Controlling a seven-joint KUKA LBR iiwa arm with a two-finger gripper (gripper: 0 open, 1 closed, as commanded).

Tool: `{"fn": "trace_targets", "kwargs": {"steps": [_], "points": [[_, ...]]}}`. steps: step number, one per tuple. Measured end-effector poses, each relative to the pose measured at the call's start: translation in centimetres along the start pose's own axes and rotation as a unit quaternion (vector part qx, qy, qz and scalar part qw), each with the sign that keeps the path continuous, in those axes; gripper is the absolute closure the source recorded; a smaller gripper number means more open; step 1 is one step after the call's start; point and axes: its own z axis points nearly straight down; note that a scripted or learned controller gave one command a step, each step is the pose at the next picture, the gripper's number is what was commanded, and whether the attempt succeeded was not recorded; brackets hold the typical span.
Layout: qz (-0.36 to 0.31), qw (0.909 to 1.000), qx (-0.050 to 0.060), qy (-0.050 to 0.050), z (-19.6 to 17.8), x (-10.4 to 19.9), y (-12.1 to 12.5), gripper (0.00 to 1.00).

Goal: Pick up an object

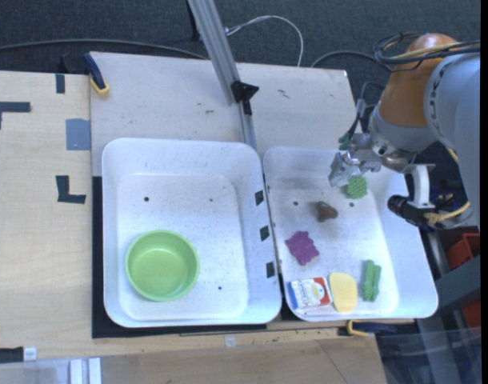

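Small green knobbly object (356, 188) sits at the gripper (347, 176) tips, near the far right part of the right bin (404, 294). Gripper fingers are closed onto it, the green piece sticking out just below them; can't tell if it's lifted off the bin floor or touching it. Grey arm (452, 94) with orange band (404, 94) comes in from the right, above the bin's far right corner.

Rest of right bin: brown lump (326, 210) near the middle, just left of and nearer than the green piece, apart from it. Purple block (302, 247) further toward the near side, left of centre. Along the near edge: a red-and-white packet (309, 293), a yellow object (343, 291) touching or just beside it, then a dark green elongated toy (371, 280) upright-ish on the right.

Left bin (116, 166): one lime green bowl (162, 265) in the near left corner, open side up, well apart from everything else.

Bins sit side by side, touching along the middle. A grey metal pole (216, 34) slants across the bench (36, 214) behind them. Black cables (268, 26) run across the dark floor at the top.
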Motion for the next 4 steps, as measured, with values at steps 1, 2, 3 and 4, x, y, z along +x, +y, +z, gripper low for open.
{"fn": "trace_targets", "kwargs": {"steps": [1, 2, 3, 4], "points": [[0.0, 1.0, 0.0, 0.0, -4.3, 0.4, 0.0, 1.0], [0.0, 1.0, 0.0, 0.0, -8.7, 0.2, 0.6, 1.0], [0.0, 1.0, 0.0, 0.0, -12.7, 0.2, 0.7, 1.0], [-0.002, 1.0, 0.003, 0.001, -10.8, 5.1, 1.8, 1.0]]}}
